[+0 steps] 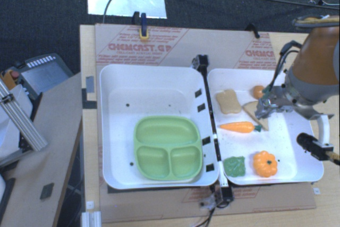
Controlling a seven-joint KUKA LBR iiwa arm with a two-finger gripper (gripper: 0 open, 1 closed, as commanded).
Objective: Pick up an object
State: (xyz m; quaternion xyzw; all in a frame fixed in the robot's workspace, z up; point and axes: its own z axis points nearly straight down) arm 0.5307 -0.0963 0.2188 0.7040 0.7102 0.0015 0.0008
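Camera view: we see the gripper [264, 109] low in the right bin [305, 167], above the carrot [237, 127]. We cannot tell its grip.

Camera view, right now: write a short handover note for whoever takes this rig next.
Gripper: low in the right bin, over a tan wedge; grip state unclear, nothing visibly held.
Right bin also holds: toast, carrot, orange ball, pumpkin, green leafy piece.
Left bin: green divided plate.
Done: nothing lifted.
Left: grasp one object and raise it.
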